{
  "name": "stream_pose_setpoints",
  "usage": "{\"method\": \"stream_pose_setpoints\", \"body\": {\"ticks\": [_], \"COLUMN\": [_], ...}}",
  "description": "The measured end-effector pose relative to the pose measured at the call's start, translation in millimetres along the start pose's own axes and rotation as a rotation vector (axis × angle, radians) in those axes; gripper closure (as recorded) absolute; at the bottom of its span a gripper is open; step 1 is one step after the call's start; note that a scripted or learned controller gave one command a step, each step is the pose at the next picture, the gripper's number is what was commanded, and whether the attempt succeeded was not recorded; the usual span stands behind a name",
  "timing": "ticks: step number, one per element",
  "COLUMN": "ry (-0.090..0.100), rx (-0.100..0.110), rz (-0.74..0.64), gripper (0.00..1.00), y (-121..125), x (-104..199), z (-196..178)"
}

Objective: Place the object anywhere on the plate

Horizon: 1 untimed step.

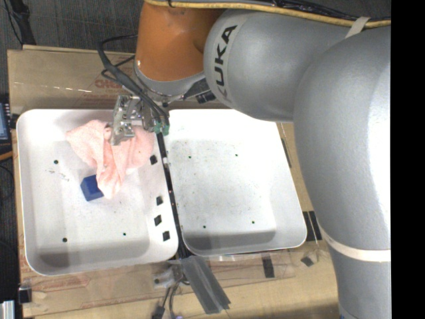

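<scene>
The cloth (109,153) in the left bin (40,178) is pale pink, and the small block (91,188) at its near edge is bright blue. Both bins are white, the right bin (229,185) peppered with fine dark specks. The arm (285,65) is grey with an orange band (169,38), over a brown surface (60,78).

Grey arm (299,78) reaching in from right, orange band above wrist, gripper (123,133) pointed down
</scene>
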<state>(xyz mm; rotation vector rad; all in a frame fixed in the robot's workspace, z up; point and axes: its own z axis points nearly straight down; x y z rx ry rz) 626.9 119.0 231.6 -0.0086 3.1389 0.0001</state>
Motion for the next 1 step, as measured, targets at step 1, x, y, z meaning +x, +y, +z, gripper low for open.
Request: {"method": "stream_pose_setpoints", "body": {"ticks": [1], "ry": [-0.001], "rx": [0.0], "rz": [0.0], "gripper": [0.0], "y": [-0.3], "x": [-0.1], "z": [-0.2]}}
